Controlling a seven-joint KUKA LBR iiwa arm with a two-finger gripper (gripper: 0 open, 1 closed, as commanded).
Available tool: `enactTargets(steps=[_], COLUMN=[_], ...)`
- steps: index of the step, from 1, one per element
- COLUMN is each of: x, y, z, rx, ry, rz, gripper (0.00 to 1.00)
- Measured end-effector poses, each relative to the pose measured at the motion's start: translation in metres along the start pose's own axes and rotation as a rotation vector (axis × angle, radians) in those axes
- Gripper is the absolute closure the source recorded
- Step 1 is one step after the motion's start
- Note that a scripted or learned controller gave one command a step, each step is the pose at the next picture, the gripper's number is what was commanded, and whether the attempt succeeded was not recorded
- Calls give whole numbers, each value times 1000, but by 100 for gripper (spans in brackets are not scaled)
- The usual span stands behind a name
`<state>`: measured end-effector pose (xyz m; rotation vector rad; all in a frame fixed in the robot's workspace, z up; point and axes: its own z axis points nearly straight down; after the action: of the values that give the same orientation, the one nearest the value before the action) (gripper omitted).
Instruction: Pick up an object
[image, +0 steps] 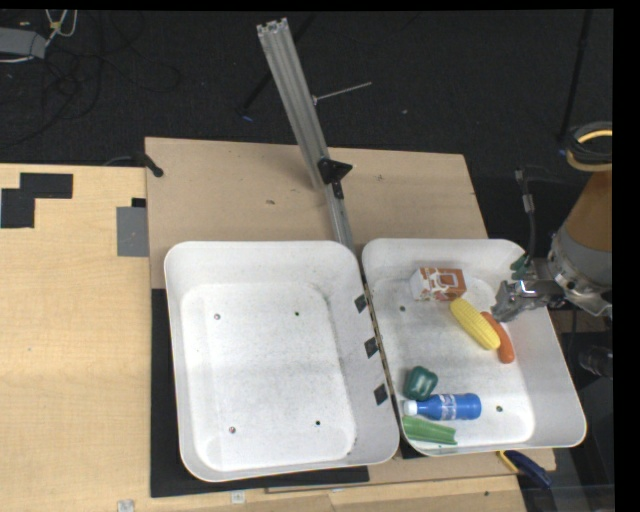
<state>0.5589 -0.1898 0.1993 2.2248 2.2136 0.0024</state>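
The right bin (545, 415) holds a yellow corn cob (474, 324) lying beside an orange carrot-like piece (501, 341), a small brown and white carton (440, 282), a dark green cup-like object (420, 382), a blue bottle with a white cap (445, 407) and a flat green item (430, 432). My gripper (509, 301) hangs over the right side of this bin, just right of and above the corn's upper end. Nothing shows between its fingers.
The left bin (265, 360) stands beside the right one, joined by black clips (368, 345). A slanted aluminium bar (303, 125) rises behind the bins. The light wooden bench top (70, 330) extends left.
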Motion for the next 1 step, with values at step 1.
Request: enactTargets(steps=[1], x=[8], y=[6], z=[-49], rx=[0], ry=[0], rz=[-7], gripper=[100])
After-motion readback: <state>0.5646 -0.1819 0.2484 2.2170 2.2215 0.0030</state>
